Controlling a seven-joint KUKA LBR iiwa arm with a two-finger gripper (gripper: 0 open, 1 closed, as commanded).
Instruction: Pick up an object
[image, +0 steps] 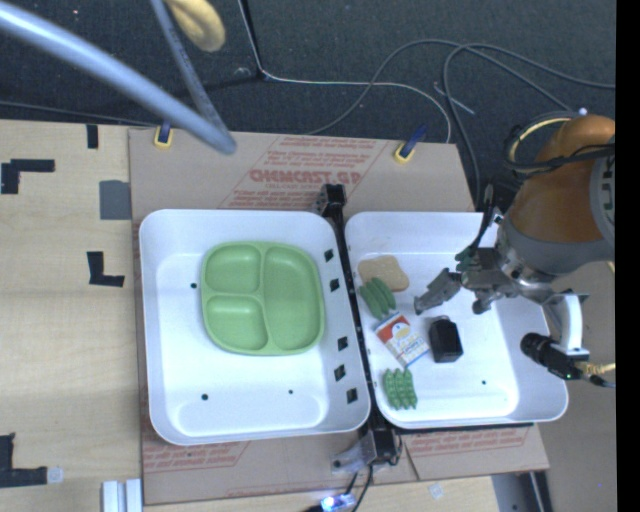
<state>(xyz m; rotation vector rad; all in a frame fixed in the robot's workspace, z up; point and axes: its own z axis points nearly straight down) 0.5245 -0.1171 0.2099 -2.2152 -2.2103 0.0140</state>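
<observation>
Two white bins (160, 330) are seen; the gripper (445, 290), fingers apart and empty, is poised above the black block (445, 339), nothing lifted yet.

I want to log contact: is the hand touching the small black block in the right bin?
Apart. The camera view shows the hand above the black block, with bare white bin floor visible between them.

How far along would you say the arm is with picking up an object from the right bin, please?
Early. Done: the gripper has reached over the right bin. In hand: nothing visibly between its fingers; it hangs above the black block. The tan bread piece, green pods, red-and-white carton and green bumpy piece all lie on the bin floor. Left: descending, closing on an item and lifting it.
</observation>
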